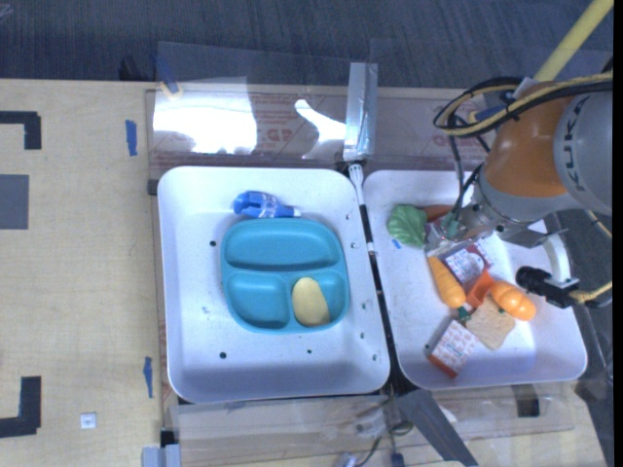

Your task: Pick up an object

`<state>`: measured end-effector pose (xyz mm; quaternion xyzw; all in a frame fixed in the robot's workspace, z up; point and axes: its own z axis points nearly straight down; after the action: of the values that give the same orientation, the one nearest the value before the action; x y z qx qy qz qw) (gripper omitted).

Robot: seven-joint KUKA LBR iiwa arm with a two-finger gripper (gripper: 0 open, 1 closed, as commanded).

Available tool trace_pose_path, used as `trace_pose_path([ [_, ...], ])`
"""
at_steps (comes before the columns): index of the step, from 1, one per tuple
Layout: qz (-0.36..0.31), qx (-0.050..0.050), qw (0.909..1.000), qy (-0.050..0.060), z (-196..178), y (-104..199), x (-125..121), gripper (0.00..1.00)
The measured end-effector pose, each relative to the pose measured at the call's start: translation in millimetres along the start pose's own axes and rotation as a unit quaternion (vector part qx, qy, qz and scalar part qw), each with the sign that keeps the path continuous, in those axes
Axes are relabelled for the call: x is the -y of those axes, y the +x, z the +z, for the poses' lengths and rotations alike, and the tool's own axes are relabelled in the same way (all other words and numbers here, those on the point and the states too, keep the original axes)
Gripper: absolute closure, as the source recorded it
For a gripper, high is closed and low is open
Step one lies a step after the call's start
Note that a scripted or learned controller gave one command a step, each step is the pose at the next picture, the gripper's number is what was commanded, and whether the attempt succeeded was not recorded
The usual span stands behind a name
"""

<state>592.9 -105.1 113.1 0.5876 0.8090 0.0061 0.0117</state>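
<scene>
Gripper low at right bin's back edge beside green toy; finger state we cannot tell. Risk, we judge: crowded carrots and packets deflect the grasp.

Just left of the gripper lies a green leafy piece; below it, an orange carrot and a red-and-white packet. Far left, a blue tray carries a yellow potato, in 1 of 2 white bins.
</scene>
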Motion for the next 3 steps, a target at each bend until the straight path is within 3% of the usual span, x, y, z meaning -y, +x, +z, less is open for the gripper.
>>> trace_pose_path([
  [1,0.000,-0.001,1.0000,0.001,1.2,0.3,0.6,0.00],
  [2,0.036,-0.005,0.9993,0.008,-75.7,52.3,18.1,0.00],
  [3,0.013,-0.004,0.9999,0.007,11.3,15.6,20.5,0.00],
])
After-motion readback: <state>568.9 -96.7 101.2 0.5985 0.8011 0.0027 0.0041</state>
